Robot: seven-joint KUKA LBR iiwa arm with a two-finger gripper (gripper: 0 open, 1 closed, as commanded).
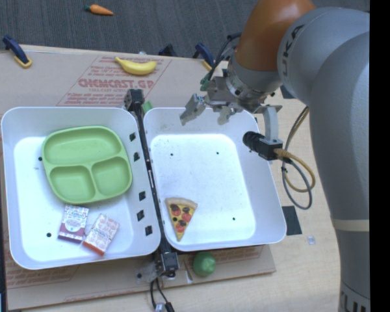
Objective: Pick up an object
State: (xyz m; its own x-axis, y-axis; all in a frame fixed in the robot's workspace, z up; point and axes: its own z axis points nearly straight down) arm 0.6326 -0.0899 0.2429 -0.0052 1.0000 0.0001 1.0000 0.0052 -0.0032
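Nothing picked up yet. Gripper (pixel 209 111) hanging with fingers apart, holding nothing, at 12 o'clock over right bin (pixel 263 194); pizza slice (pixel 181 216) untouched at 6 o'clock.

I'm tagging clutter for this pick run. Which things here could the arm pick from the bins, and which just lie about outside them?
In the bins: pizza slice, green plate, two packets.
Lying about: banana, green ball, carrot on the floor.
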